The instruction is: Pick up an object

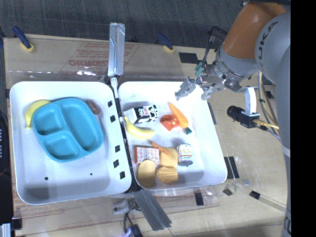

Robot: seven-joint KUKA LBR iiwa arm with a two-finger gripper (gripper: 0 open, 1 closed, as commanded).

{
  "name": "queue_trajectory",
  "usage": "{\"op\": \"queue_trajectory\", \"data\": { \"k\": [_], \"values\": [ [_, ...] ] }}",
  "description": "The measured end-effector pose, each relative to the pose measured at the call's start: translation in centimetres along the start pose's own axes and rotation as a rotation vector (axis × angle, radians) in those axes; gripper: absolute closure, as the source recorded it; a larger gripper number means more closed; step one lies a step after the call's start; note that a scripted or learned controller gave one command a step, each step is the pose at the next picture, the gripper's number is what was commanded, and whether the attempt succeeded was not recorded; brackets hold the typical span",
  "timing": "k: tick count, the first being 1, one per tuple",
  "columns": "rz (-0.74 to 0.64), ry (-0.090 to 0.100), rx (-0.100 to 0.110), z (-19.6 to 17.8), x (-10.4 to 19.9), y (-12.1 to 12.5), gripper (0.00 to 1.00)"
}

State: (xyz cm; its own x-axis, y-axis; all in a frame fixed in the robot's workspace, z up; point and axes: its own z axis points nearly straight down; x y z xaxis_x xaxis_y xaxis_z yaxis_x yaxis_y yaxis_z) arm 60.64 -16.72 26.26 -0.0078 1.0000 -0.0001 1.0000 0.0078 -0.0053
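Note:
My gripper (194, 91) hangs over the far right part of the right bin (217, 157), fingers spread and nothing between them. Just below it an orange carrot (178, 113) lies next to a red piece (168, 123). A black-and-white carton (146, 113) and a yellow banana (138, 129) rest to the left of those. Toward the bin's near side sit a small can (185, 154), a red-and-white box (147, 155) and tan wooden pieces (165, 168).
The left bin (29, 181) holds a blue divided plate (69, 127) with a yellow banana (33, 110) tucked under its far left edge and a brown item (93, 106) at its right. A metal post (116, 46) stands behind the bins' divider.

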Motion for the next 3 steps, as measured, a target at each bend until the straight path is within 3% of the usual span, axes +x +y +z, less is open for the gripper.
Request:
{"op": "queue_trajectory", "data": {
  "k": [1,2,3],
  "values": [
    [0.046,0.001,0.003,3.7,-1.3,1.0,0.0],
    [0.0,-0.003,-0.021,14.1,0.0,1.3,0.0],
    [-0.07,-0.006,-0.017,14.3,3.0,1.5,0.0]
  ]
}}
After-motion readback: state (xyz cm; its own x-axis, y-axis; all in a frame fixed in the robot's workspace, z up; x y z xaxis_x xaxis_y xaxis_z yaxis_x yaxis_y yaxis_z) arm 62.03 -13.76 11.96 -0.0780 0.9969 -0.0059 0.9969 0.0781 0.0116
